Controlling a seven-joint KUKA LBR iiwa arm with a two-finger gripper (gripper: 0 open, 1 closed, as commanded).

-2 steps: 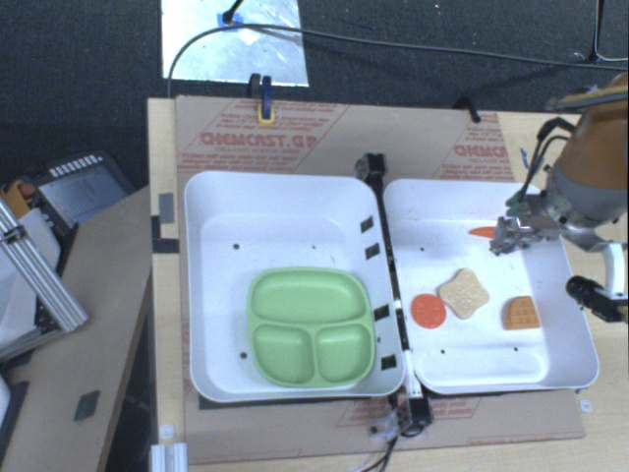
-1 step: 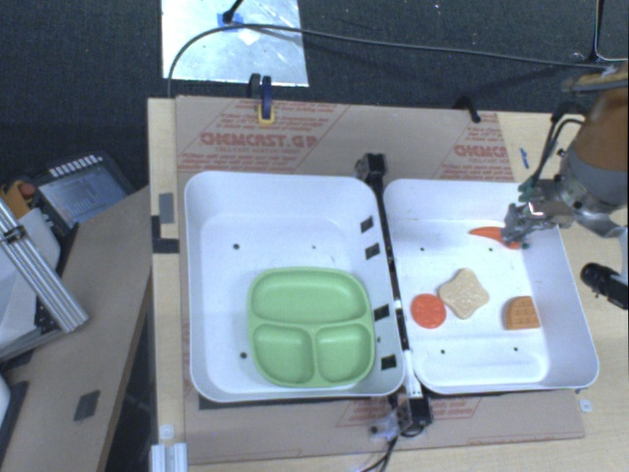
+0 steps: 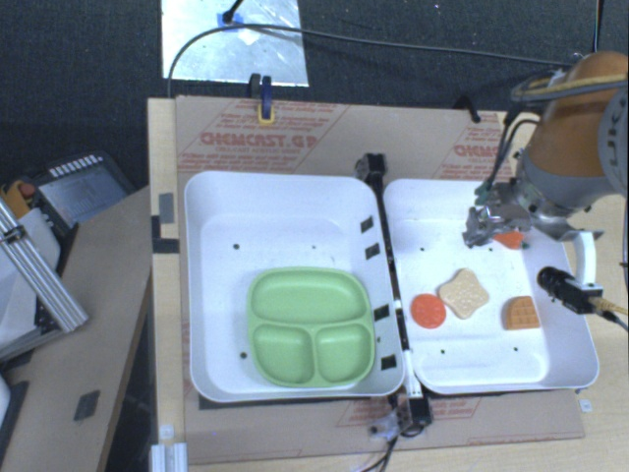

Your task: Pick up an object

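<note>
The gripper (image 3: 484, 226) is lowered over a red-orange piece (image 3: 509, 240) in the right bin (image 3: 491, 362), up-right of the tan cracker (image 3: 463, 294); grasp state cannot be determined, so closure and lift are judged next.

Dark carpet floor (image 3: 79, 57), tan bench (image 3: 98, 293), silver sheet (image 3: 236, 28).

Right bin (image 3: 565, 367): red disc (image 3: 428, 310) touching tan cracker (image 3: 463, 294), both flat mid-floor. Orange waffle (image 3: 521, 313) flat, near right wall. Red piece (image 3: 509, 240) further back, partly hidden.
</note>
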